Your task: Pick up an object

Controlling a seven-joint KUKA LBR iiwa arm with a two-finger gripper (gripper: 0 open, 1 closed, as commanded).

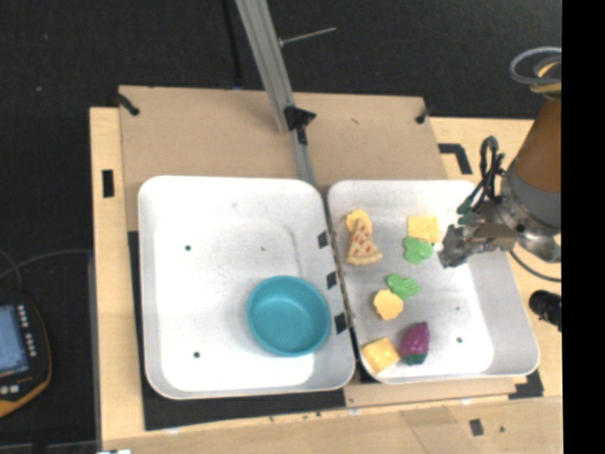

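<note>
Gripper (pixel 456 250) hangs over right bin (pixel 492 348), finger state: can't tell. Nearest pickable obj: green piece (pixel 417 249) just at its 9 o'clock, touching yellow block (pixel 423 227) at 12. Best approach imo: drop straight down, centred on green, avoid clipping yellow.

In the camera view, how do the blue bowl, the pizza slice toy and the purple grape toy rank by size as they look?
Largest to smallest:
1. blue bowl, by far the largest
2. pizza slice toy
3. purple grape toy
The last two look close in size, so that order is unsure.
</note>
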